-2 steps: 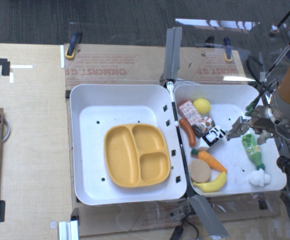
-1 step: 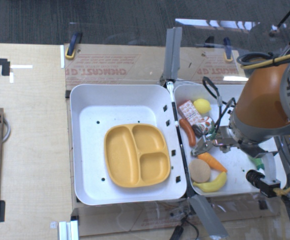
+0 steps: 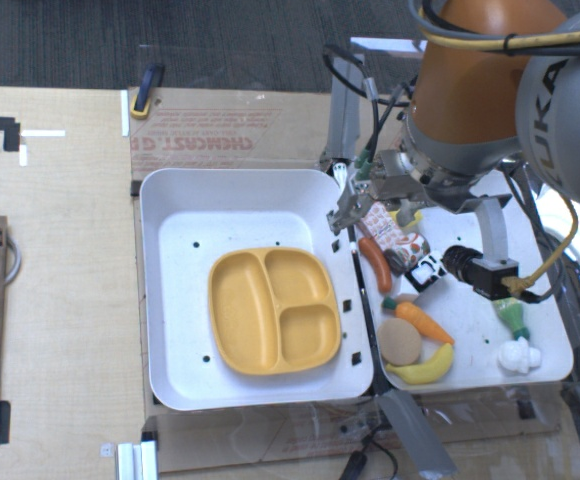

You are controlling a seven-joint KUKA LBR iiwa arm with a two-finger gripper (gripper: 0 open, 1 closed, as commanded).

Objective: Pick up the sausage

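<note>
Sausage (image 3: pixel 374 262) lies in the right bin (image 3: pixel 555 343), at its 10 o'clock, tight by the wall shared with the left bin (image 3: pixel 160 298). Gripper (image 3: pixel 362 200) hangs just above its 12 o'clock end; can't tell if it is parted or clenched. Risk: wall blocks one side, wrapped packet (image 3: pixel 398 236) touches it at 2 o'clock, so a pinch may slip or snag the packet. Carrot (image 3: pixel 422 320), cookie (image 3: pixel 402 342), banana (image 3: pixel 425 368) sit at 5 o'clock. Yellow plate (image 3: pixel 273 310) in left bin.

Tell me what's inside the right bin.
Right bin holds a sausage, carrot, banana, a tan round piece and a packet. The arm covers its far end.
</note>
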